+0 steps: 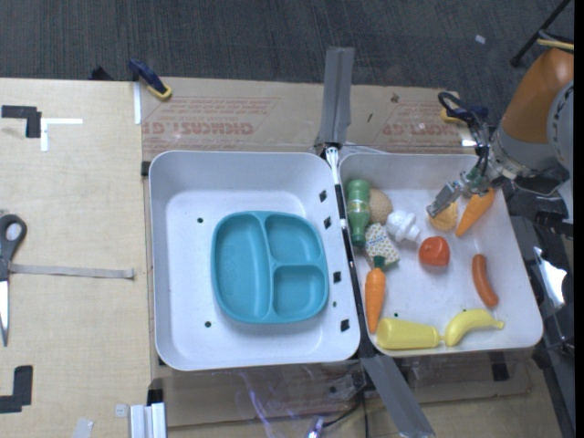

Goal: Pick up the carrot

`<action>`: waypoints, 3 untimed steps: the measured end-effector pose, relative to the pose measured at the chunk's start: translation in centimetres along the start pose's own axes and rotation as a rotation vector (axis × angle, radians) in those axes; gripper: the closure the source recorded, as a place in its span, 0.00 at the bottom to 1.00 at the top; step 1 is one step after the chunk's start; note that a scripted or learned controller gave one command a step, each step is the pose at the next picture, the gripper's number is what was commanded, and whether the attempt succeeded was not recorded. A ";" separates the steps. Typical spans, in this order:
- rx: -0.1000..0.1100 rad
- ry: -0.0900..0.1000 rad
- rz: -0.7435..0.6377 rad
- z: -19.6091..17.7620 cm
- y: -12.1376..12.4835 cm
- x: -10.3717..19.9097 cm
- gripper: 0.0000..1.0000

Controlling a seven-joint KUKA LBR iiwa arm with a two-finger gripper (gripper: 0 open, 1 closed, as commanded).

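Observation:
Two carrots lie in the right bin (511, 336). One orange carrot (374, 297) with a green top rests near the bin's left wall, pointing toward the front. A second carrot (475, 212) lies tilted at the back right. My gripper (465, 188) hangs right over the upper end of that second carrot, reaching in from the right. A small yellow-orange piece (443, 215) sits just left of the gripper's tip. The gripper's body hides where it meets the carrot.
Also in the right bin are a green bottle (357, 204), a beige lump (379, 204), a white item (403, 226), a red tomato (434, 251), a sausage (484, 280), a banana (471, 324) and a yellow piece (407, 334). The left bin holds a teal divided plate (271, 267).

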State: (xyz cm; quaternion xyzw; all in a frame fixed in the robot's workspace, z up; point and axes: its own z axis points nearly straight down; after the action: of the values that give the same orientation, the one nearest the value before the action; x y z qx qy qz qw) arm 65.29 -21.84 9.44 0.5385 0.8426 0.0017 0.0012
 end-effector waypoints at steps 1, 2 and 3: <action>-0.007 -0.011 -0.002 -1.5 0.2 -0.3 1.00; 0.003 -0.003 0.141 -7.6 3.4 5.7 1.00; 0.003 -0.003 0.141 -7.6 3.4 5.7 0.00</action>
State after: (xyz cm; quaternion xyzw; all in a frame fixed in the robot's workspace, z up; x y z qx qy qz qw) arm 65.95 -15.24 17.01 0.5967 0.8024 -0.0005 0.0016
